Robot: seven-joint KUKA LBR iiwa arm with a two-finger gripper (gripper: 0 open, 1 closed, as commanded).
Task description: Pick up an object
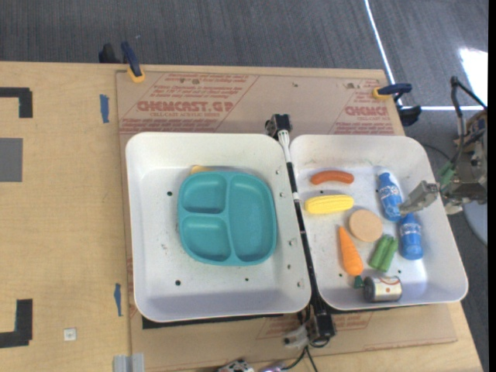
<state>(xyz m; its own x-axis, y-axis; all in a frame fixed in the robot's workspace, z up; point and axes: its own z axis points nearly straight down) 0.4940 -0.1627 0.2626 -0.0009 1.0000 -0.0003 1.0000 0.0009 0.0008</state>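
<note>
Camera view, contents listed from the near edge to the far edge.

1. Worktop (62, 208): tan board with a printed cardboard sheet (248, 99) under the bins, held at its far corners by clamps.
2. Right bin (453, 281), near corner: a small can (382, 287) lying on its side, dark end to the left.
3. Just beyond the can: an orange carrot (349, 252) lying lengthwise and a green vegetable piece (382, 253) beside it on the right, close together.
4. Blue bottle (411, 235), lying near the bin's right wall, right of the green piece.
5. Round tan disc (366, 225), flat, between the carrot's far end and the two bottles.
6. Yellow corn cob (329, 204), lying crosswise near the divider between the bins.
7. Second blue bottle (389, 194), white cap toward the far side, just beyond the first.
8. Sausage (332, 178), orange-red, crosswise, farthest of the loose items.
9. Left bin (147, 285): a teal three-compartment plate (228, 216) at its centre; a sliver of something yellow shows at the plate's far rim, too hidden to identify.
10. Hand (422, 194): at the right bin's right wall, close beside the second blue bottle; nothing is seen between its fingers, and open or closed cannot be told.
</note>
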